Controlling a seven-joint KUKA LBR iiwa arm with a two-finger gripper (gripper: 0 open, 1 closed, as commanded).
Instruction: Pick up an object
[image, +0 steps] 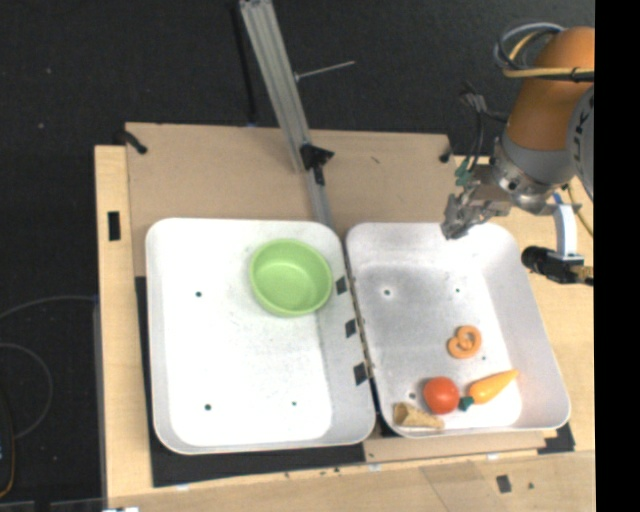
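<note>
Near rim, right bin (520, 290): you've got a tan scrap (417, 417) lying at the front wall, w/ a red tomato (440, 395) just behind it, touching or nearly so.
Beside tomato: orange carrot (491, 385) lies tilted, green end twd the tomato, tip twd the right wall.
Bit farther in: orange ring-shaped piece (463, 342), apart from the carrot, flat on the floor.
Left bin (180, 330): you see a green bowl (290, 277) upright, in its far half, nr the divider side.
Far rim, right bin: gripper (457, 222) hangs over the back edge, nothing seen betw its fingers; can't tell how wide they stand.
Arm: comes in from your right, orange band above wrist, well apart from all the pickable items.
</note>
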